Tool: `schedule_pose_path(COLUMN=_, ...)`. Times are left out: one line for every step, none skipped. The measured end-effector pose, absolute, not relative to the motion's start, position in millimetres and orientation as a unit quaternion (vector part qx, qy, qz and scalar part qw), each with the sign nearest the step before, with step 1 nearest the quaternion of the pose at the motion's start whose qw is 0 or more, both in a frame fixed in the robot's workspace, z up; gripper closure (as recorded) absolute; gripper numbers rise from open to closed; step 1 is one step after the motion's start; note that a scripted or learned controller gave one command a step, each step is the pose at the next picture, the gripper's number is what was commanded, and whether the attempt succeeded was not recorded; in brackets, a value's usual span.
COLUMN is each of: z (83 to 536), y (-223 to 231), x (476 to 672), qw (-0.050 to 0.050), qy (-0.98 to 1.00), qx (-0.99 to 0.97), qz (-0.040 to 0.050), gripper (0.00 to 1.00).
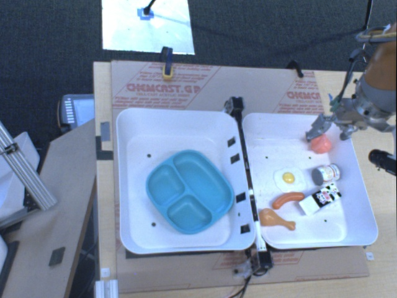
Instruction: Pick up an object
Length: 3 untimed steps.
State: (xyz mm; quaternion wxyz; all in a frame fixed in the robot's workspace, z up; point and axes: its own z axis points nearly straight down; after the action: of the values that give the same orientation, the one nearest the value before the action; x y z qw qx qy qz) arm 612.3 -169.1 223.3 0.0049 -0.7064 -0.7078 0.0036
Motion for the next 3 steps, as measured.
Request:
schedule_pose_path(z=228.3, y=-168.8, x=614.2, qw=0.001, qy=-0.708, qx=-0.706, qz=0.0012, gripper=0.0)
schedule_pose_path(z=182.5, y=-170.5, x=615.6, qw=0.003, qy=-0.708, qx=-0.706, qz=0.002, gripper=0.0)
schedule_pose_path(z=134.9, y=-165.3, x=610.9, qw=0.003, qy=-0.708, qx=-0.707, qz=0.0019, gripper=0.0)
